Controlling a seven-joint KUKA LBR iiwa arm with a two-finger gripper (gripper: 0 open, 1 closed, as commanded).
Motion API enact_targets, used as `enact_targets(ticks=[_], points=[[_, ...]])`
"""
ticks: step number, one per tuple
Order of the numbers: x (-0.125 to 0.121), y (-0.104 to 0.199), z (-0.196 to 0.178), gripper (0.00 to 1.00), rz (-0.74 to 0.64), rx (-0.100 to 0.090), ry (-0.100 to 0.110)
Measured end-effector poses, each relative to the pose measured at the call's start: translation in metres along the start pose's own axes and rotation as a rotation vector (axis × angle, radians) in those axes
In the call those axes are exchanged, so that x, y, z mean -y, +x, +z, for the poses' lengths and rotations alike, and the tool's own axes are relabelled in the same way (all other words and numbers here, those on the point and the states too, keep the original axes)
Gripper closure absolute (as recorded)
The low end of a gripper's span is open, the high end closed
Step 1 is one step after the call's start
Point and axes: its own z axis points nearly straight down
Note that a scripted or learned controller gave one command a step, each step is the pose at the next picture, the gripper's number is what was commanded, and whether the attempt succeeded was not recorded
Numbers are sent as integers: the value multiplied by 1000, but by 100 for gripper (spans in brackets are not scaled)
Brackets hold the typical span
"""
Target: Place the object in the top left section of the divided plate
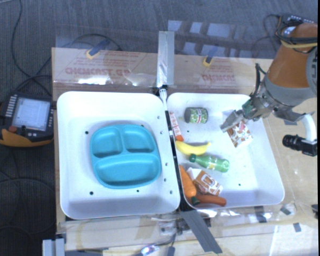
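Gripper (236, 120) over the right bin (266, 169), clenched on a red-and-white snack packet (240, 135) hanging from its fingers, right of the green can (196, 115); blue divided plate (126, 154) in the left bin (74, 143).

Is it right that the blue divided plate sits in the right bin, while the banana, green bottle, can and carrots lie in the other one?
Not quite. The camera view shows the blue divided plate in the left bin, not the right. The rest holds: the banana, green bottle, can and carrots lie in the other bin, the right bin.
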Motion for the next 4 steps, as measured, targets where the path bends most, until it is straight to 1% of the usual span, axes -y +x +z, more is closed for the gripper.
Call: enact_targets(ticks=[1,2,3,4], points=[[9,28,116,100,93,2,-1],[1,132,27,100,-13,0,1],[-30,253,2,100,-160,0,2],[-30,253,2,0,-160,0,2]])
